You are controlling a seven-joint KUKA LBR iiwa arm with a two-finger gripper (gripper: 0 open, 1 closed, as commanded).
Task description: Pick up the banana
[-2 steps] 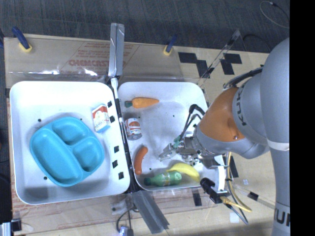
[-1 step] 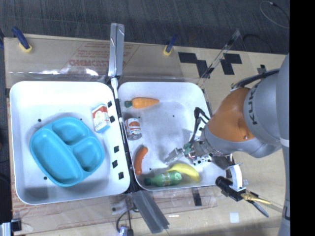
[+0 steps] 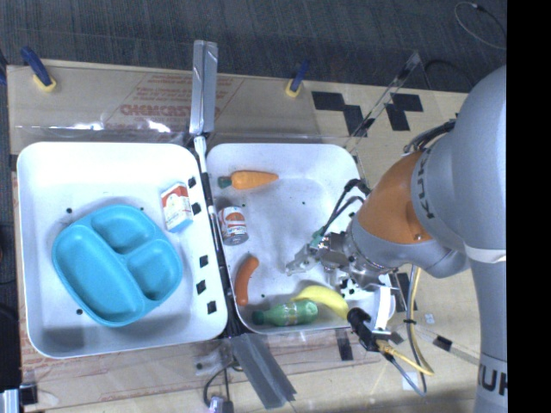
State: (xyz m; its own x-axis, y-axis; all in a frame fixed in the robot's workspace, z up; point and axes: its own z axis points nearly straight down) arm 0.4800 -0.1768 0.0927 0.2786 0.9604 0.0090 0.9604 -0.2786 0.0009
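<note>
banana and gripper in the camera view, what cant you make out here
- Banana: its right end is hidden under the gripper and wrist.
- Gripper: too cluttered with cables and dark parts to tell how it stands or whether it touches the banana.
- Green bottle: label too small to read.
- Small can: print too small to read.

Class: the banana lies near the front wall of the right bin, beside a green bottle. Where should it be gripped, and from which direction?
Probably from above, across the middle of the banana. It lies flat, the green bottle touches its front-left side, and the right bin wall is close, leaving little room from the sides.
</note>
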